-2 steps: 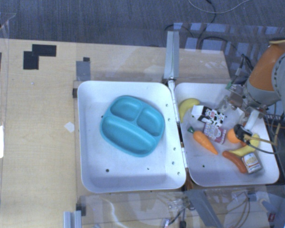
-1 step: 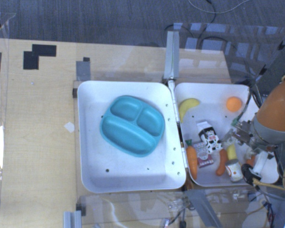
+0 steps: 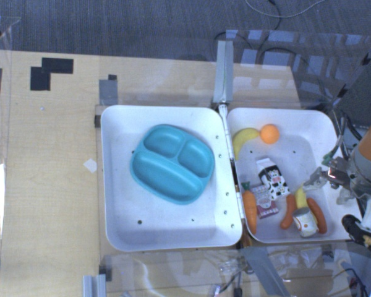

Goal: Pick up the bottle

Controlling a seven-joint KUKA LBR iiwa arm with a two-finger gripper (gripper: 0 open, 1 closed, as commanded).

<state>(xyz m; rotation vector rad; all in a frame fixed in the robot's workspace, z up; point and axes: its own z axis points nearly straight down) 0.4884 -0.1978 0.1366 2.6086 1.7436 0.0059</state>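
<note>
The bottle (image 3: 272, 182), white with black markings, lies untouched in the right bin (image 3: 309, 124), near its middle, between a carrot (image 3: 250, 211) and a sausage (image 3: 288, 211). The gripper (image 3: 331, 177) is at the bin's right edge, apart from the bottle; jaw state cannot be determined. Approach, grasp and lift all remain.

The grey arm (image 3: 370, 150) with its orange band reaches in from the right, its hand (image 3: 334, 177) low

Blue divided tray (image 3: 172, 163) in left bin (image 3: 114, 184); orange ball (image 3: 269, 133), perhaps carrot (image 3: 250, 210), right bin (image 3: 315, 124).
</note>
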